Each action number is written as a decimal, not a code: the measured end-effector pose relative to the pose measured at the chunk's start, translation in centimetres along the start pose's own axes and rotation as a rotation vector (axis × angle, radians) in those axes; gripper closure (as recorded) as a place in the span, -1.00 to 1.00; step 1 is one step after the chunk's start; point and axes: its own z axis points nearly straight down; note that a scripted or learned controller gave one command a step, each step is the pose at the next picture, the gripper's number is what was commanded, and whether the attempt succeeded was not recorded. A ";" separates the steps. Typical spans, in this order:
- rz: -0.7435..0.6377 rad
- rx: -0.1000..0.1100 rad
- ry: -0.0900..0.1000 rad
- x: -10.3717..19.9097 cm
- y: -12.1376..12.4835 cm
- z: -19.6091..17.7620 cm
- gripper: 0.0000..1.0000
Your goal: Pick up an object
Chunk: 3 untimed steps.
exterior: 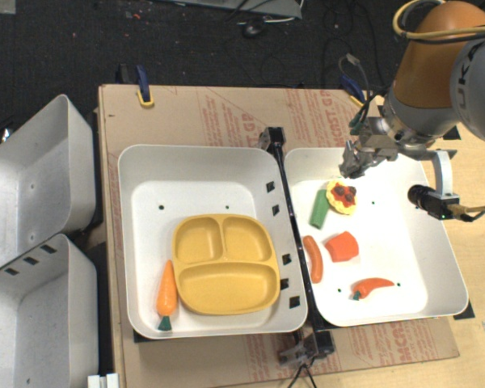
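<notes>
The grey robot arm's gripper (354, 166) hangs over the back of the right white bin (436, 289), just above a small yellow toy food with red and dark bits (342, 197); I cannot tell if it is grasping anything. A green stick (319, 208), a red sausage (313, 259), an orange block (342, 246) and a red chili (371, 286) lie nearby. The left white bin (145, 176) has a yellow plastic tray (225, 263) and an orange carrot (167, 290).

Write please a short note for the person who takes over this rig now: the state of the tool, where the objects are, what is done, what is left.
Tool: above the right bin, far edge, nothing seen held.
Right bin: yellow toy, green piece, sausage, orange block, red pepper.
Left bin: yellow tray, carrot beside it.
Done: no pick yet.
Left: grasp and lift one object; the yellow toy is nearest.
</notes>
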 end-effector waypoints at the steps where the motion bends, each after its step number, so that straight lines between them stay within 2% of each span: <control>1: 0.000 0.003 0.000 5.9 0.6 1.0 1.00; 2: 0.001 0.004 0.000 11.1 0.6 2.1 1.00; 3: 0.001 0.000 0.000 16.4 1.2 0.9 1.00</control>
